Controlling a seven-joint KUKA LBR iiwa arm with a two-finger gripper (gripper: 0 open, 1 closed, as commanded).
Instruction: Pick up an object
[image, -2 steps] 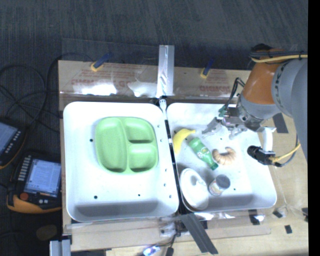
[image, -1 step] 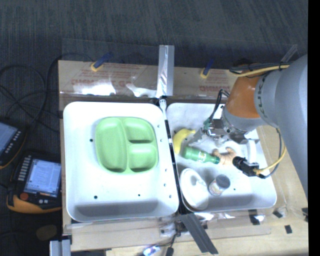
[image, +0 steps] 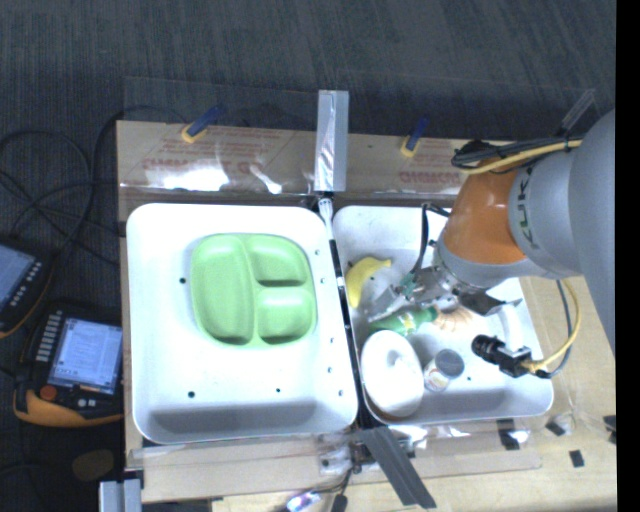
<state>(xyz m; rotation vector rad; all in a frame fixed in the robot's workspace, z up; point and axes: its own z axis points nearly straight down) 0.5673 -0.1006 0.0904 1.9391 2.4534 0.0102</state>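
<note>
The arm comes in from the right and its gripper (image: 400, 297) is low in the right bin (image: 520, 398), among the clutter. Just left of it lies a yellow object (image: 364, 272). A green object (image: 412, 320) lies right under the gripper, and the wrist hides how the two meet. A white round bowl-like object (image: 390, 372) sits at the front of this bin, with a small grey-capped item (image: 443, 366) to its right. An orange-and-white object (image: 462, 318) peeks out beneath the wrist.
The left bin (image: 160, 400) holds a green divided plate (image: 253, 288). A central wall (image: 338, 300) separates the two bins. A black cable plug (image: 497, 352) hangs from the arm over the right bin's front right.
</note>
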